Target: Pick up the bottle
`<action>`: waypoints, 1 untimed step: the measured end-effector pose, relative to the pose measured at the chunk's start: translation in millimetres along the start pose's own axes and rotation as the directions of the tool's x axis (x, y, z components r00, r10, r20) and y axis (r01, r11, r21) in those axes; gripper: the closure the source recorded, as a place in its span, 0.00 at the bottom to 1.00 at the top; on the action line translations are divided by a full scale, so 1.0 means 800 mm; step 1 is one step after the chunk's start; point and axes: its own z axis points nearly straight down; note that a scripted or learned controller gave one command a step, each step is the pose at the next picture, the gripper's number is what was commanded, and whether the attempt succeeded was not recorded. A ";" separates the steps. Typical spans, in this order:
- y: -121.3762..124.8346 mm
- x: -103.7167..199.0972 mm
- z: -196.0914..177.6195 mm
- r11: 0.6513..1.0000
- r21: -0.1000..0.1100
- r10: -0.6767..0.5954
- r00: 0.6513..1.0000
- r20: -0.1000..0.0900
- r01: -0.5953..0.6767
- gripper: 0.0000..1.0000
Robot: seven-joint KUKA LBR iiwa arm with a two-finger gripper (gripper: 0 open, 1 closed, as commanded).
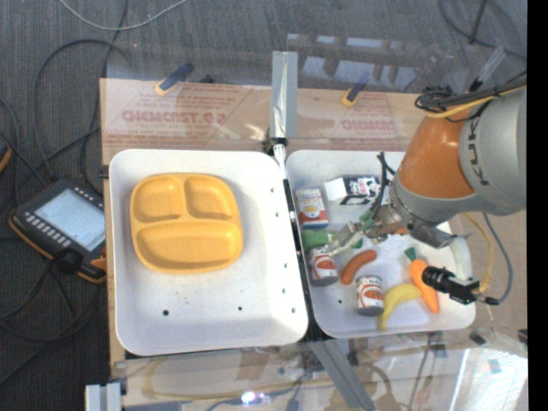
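Note:
A small white bottle with a dark label lies on its side at the back of the right bin. My gripper reaches in from the right, low over the middle of that bin. It is just in front of the bottle and apart from it. Its fingers look spread open, with nothing between them. They point toward a red-and-white can and a red sausage. The grey and orange wrist hides the bin's back right corner.
The right bin also holds a small carton, a second can, a banana, a carrot and a green item. In the left bin lies a yellow divided plate. A pendant lies left of the bench.

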 end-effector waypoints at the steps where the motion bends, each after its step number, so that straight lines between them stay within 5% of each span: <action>1: 0.042 -0.026 0.067 0.991 -0.016 -0.130 0.991 0.015 0.131 0.00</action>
